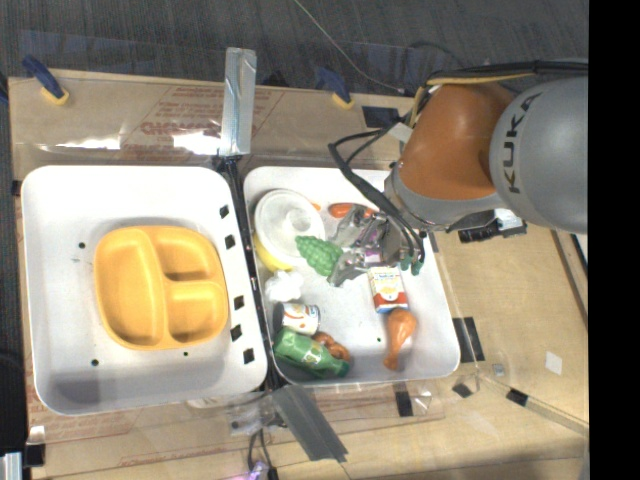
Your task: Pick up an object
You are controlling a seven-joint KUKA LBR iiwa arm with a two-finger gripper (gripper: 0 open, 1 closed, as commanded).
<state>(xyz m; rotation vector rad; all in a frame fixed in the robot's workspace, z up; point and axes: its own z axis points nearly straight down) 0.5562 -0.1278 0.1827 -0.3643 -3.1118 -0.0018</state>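
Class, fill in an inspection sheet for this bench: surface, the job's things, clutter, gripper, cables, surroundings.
Surface: two white bins, left bin and right bin, side by side on a bench.
Job's things: right bin holds a green bumpy toy, carton, drumstick, green bottle, white bowl.
Clutter: yellow divided tray in left bin.
Gripper: gripper low over right bin, beside the green toy.
Cables: black cables by the wrist.
Surroundings: dark floor.

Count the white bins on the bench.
2. The left bin holds a yellow divided tray; the right bin holds the small objects, under the gripper.
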